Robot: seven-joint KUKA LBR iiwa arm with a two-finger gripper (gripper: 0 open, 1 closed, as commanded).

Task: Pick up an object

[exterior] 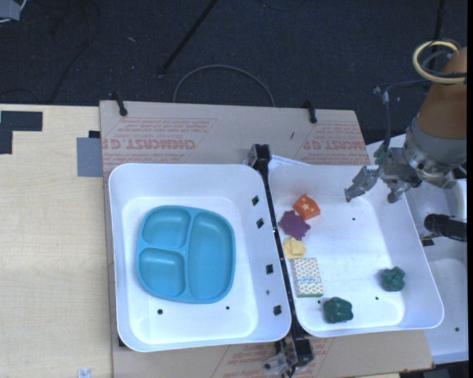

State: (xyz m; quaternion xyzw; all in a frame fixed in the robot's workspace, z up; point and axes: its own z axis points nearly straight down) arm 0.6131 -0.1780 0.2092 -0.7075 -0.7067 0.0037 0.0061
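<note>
My gripper (372, 195) hangs over the far right part of the right bin (426, 321), its two fingers spread open with nothing between them. Several small objects lie in that bin. An orange-red piece (306, 206), a purple piece (294, 225) and a yellow piece (293, 248) cluster near the bin's left wall, well left of the gripper. A small patterned box (307, 277) lies below them. A dark green lump (338, 309) sits at the front, and a teal lump (392, 279) lies toward the right.
The left bin (118, 211) holds a blue divided tray (187, 253). A black divider (272, 235) runs between the bins. The arm's orange band (441, 109) and grey wrist rise at the right edge. Cardboard lies under both bins.
</note>
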